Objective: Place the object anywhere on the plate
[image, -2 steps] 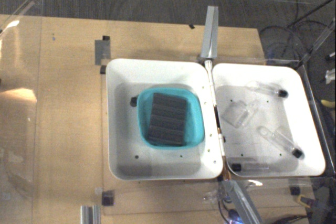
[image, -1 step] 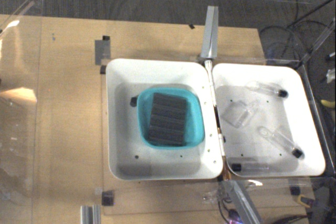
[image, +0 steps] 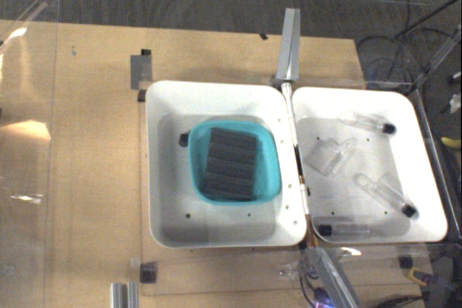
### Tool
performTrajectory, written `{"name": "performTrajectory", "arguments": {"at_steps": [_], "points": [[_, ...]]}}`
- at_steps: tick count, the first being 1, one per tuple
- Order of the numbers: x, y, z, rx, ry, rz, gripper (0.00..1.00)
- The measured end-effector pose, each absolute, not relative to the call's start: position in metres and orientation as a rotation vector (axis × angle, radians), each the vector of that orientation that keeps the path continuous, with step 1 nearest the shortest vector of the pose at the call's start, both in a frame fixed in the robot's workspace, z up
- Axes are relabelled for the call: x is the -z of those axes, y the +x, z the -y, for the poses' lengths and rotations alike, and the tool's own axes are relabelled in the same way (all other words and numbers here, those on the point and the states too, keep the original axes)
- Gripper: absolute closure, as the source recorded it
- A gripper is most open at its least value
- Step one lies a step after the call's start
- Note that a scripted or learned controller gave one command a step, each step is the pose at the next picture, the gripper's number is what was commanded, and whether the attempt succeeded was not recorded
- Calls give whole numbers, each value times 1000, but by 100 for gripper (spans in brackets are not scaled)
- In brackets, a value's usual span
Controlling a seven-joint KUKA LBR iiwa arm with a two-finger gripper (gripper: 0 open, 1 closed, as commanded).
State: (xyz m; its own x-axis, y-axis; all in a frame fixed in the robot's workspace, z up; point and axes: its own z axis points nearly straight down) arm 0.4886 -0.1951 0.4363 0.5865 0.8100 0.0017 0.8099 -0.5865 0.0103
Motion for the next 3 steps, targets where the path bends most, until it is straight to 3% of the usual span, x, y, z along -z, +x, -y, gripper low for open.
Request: {"name": "performTrajectory", "arguments": {"at_steps": [3], "points": [[-436,488,202,-13,2986,-955,0]]}}
